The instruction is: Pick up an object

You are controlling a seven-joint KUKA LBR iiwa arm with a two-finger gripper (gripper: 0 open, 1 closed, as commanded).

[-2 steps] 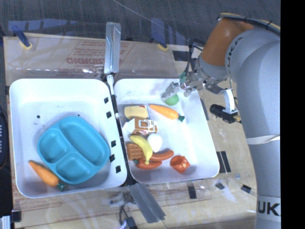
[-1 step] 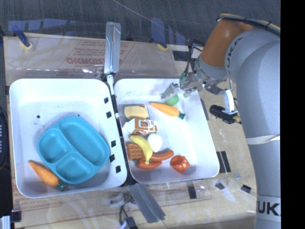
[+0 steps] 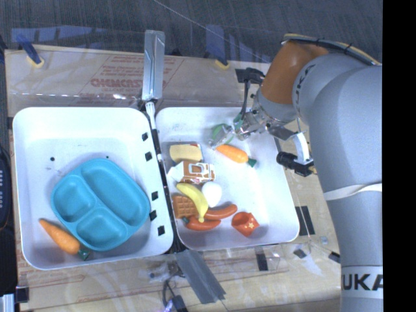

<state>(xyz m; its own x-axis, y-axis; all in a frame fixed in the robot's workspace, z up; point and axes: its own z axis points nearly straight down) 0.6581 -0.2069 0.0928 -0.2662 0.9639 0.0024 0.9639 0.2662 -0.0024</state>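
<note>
Right now the jaws (image 3: 242, 127) sit low in the right bin (image 3: 276, 200), up at its back edge, and you cannot tell if they are wide or shut — the wrist hides them. Just beside them is a small pale green thing (image 3: 219, 134), too blurry to name. Your best pick looks like the toy carrot (image 3: 233, 153), right next to the jaws and a little toward the front of the bin. It looks light and hard, smooth plastic, so it may slip. Take it across the fat middle, not the thin tip. Past the carrot, closer to the front, lie a banana (image 3: 195, 199), an egg (image 3: 212, 194) and a red pepper (image 3: 244, 223) — all packed close.
</note>
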